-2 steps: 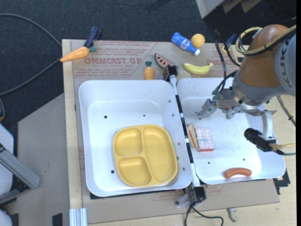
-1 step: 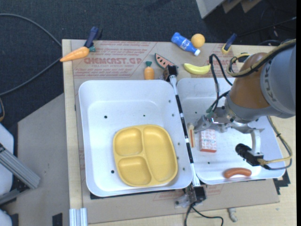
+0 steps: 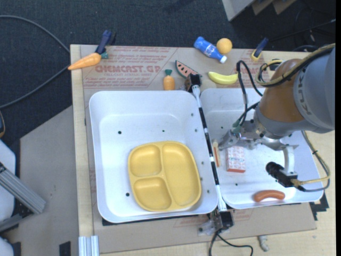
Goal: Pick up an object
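box: a small white and red box (image 3: pixel 236 158) lies in my right bin (image 3: pixel 224 103), just below my claw (image 3: pixel 238 137).
sausage: (image 3: pixel 269 196) near that bin's front edge, well apart.
left bin: (image 3: pixel 106 111) bears a yellow divided tray (image 3: pixel 164 175).
bench: banana (image 3: pixel 222 78), bottle (image 3: pixel 209 49), carrot (image 3: pixel 85 62) behind the bins.
claw: i cannot tell its state.

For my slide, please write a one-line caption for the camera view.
Gripper hovers over a small box in the right bin; yellow divided plate lies in the left bin.

Grey arm (image 3: pixel 306 97) bends in from the right, orange band above the wrist, gripper (image 3: pixel 233 138) pointing down-left.
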